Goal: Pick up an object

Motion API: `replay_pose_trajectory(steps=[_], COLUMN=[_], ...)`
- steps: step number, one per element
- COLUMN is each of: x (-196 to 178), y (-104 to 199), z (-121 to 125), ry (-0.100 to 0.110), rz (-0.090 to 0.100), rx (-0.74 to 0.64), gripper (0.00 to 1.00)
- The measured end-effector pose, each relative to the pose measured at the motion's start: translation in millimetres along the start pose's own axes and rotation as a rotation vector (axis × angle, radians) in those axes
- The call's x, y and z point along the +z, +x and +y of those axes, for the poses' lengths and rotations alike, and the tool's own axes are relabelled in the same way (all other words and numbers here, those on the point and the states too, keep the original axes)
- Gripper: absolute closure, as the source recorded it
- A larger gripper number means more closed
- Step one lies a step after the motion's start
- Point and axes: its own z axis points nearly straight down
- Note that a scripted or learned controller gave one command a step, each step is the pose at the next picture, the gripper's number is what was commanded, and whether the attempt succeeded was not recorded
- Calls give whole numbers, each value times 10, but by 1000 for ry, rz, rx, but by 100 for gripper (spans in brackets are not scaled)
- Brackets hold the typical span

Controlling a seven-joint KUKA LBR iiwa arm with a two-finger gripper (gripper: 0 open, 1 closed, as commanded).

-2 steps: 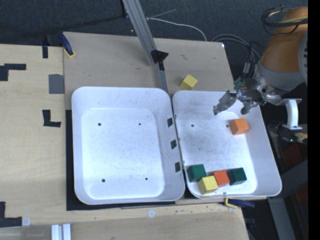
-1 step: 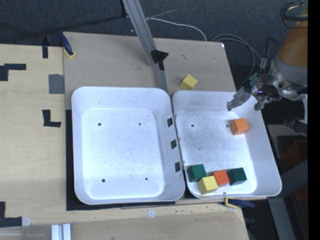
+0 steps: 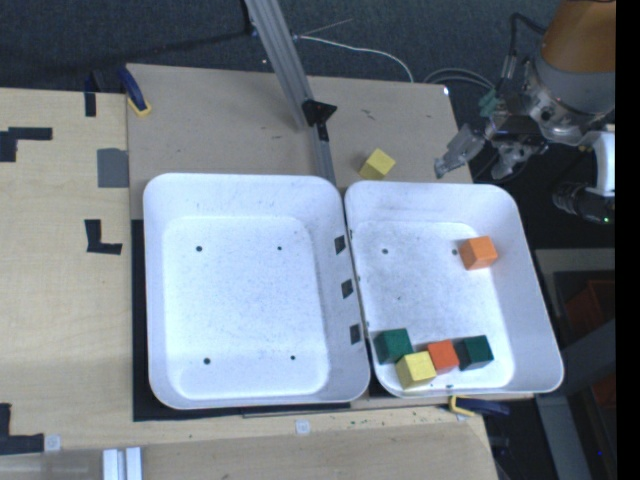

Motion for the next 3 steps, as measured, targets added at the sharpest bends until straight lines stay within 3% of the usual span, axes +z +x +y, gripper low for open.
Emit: replay_pose_trajectory(steps=[1, 2, 3], x=[679, 1800, 2299], y=[-403, -952, -1042], z=[-1057, -523, -42], ry=[18, 16, -12], rz=[0, -1, -9], rx=[14, 9, 6], gripper=[0, 0, 0])
